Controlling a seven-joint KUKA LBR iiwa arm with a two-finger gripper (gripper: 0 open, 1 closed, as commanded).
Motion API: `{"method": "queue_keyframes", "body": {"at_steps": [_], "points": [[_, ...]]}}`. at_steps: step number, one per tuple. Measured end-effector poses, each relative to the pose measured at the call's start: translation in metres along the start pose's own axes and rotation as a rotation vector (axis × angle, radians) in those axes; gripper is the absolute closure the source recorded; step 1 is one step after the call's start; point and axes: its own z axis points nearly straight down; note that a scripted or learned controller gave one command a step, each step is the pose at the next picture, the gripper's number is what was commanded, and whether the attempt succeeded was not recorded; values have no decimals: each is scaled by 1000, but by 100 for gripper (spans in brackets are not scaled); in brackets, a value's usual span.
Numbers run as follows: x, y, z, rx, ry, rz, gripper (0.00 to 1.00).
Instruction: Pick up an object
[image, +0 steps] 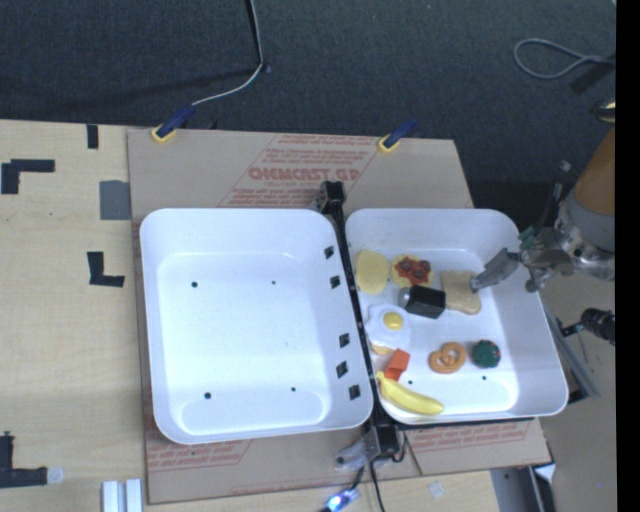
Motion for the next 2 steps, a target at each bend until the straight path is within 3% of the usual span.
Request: {"method": "queue_keyframes", "body": {"at_steps": [1, 2], "points": [[54, 25, 98, 4, 6, -5, 0], [129, 105, 120, -6, 0, -9, 0]]}}
